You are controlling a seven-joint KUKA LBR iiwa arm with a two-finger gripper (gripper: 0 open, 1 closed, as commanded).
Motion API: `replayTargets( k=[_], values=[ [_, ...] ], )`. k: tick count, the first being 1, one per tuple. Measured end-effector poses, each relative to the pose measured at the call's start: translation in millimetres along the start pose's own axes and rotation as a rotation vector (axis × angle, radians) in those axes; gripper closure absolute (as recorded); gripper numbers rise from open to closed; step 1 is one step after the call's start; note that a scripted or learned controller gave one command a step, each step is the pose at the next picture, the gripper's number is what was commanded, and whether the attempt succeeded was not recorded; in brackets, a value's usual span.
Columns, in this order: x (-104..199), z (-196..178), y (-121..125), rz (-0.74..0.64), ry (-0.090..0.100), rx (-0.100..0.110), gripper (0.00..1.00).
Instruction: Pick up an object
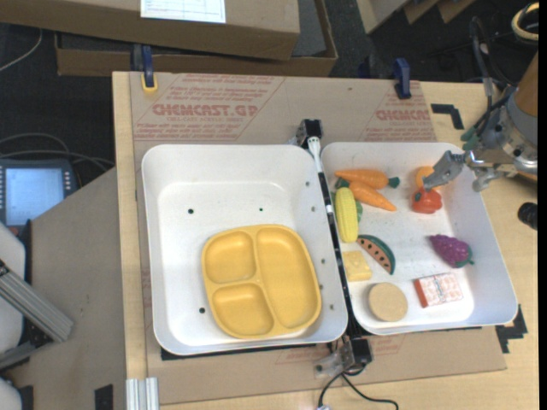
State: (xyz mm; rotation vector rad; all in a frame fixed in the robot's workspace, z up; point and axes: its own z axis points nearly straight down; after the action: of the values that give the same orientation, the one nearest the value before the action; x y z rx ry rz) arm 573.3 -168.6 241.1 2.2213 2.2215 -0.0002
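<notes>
The gripper [446, 171] is hovering just above the red tomato [426, 200], nothing is lifted yet, and whether it is spread or closed I cannot tell.

Right bin [491, 254]: crowded. Gripper [446, 171] at 1 o'clock, just over the tomato [426, 200]. Carrots [369, 186] at 11, corn [345, 213] along the 9 o'clock wall, grapes [449, 248] at 3; open floor between them at centre. Left bin [171, 186]: yellow tray [260, 278] fills 5 o'clock; 12 o'clock half open.
</notes>
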Motion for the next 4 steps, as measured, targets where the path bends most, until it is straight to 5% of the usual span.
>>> replayTargets(
  k=[2,3,4],
  values=[
    [-26,161,40,-0.002,0.001,0.005,0.00],
    [-26,146,41,-0.001,0.000,-0.001,1.00],
    [60,152,8,-0.006,0.005,0.006,1.00]
  ],
)
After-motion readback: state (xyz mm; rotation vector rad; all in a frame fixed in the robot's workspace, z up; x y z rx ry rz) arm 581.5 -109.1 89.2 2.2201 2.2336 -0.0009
